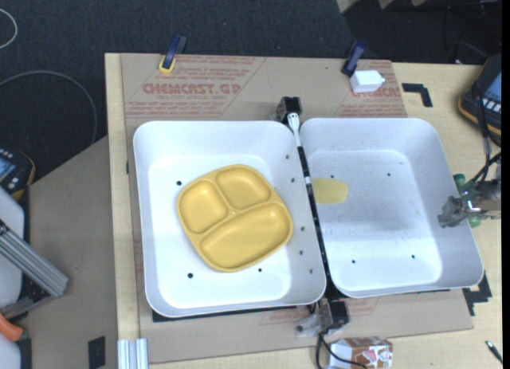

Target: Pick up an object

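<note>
Hovering at right bin (430, 140) rim, fingers (460, 210); open or shut, cannot tell; holding nothing visible.

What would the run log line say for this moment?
left bin: yellow divided plate | right bin: small yellow piece near left wall | hand: at right rim, holding nothing visible

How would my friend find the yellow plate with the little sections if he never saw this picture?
Look at the two white bins side by side and pick the left bin. The yellow divided plate lies in its middle, with three compartments. The right bin's small yellow patch is flat and much smaller.
</note>
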You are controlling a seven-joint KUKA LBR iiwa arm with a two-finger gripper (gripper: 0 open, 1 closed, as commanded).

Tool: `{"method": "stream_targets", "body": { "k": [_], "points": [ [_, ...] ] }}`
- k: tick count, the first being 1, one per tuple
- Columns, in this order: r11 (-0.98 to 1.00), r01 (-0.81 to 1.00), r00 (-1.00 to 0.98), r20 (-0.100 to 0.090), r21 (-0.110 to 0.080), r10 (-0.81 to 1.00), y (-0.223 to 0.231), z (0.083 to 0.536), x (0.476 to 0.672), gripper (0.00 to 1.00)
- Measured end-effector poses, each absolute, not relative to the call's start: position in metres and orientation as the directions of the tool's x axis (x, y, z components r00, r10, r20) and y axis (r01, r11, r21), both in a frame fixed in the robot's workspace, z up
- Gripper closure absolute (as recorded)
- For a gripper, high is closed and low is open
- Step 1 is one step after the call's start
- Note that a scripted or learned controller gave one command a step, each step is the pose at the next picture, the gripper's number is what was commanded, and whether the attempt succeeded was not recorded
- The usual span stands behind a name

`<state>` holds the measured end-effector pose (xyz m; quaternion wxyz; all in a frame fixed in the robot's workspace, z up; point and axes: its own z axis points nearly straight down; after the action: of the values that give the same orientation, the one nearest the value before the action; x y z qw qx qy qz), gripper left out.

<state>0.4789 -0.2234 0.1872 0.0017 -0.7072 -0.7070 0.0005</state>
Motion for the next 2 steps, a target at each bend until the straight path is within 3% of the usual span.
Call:
{"method": "stream_targets", "body": {
  "k": [2],
  "points": [
    [0.000, 1.000, 0.000, 0.003, -0.004, 1.000, -0.223, 0.150, 0.479, 1.00]
  ]
}}
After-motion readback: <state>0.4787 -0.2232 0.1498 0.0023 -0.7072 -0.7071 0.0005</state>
